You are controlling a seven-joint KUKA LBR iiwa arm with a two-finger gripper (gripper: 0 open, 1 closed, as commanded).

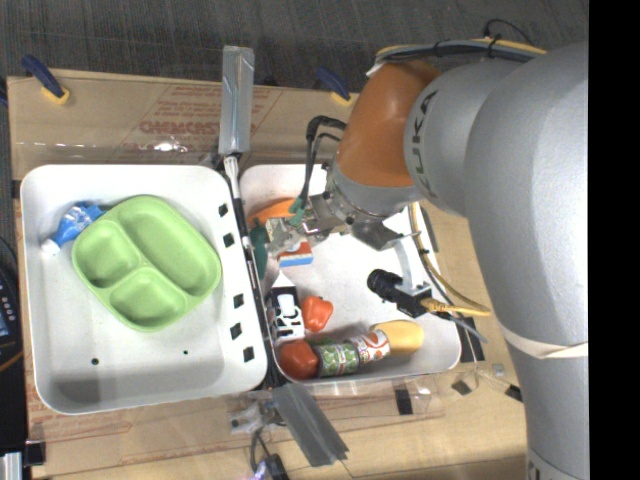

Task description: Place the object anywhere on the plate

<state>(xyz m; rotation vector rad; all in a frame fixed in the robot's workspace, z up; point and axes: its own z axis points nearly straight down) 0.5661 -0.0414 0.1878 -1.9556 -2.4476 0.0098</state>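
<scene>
Looming largest, the arm is reached into the right bin, its gripper low among crowded items; finger state cannot be told. A neighbouring item could be snagged. Which object is targeted is unclear. The plate is set in the left bin.

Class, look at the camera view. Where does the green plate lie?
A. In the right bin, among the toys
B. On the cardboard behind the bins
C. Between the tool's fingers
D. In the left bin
D: the green plate lies inside the left bin, while the tool is over the right bin.
</scene>
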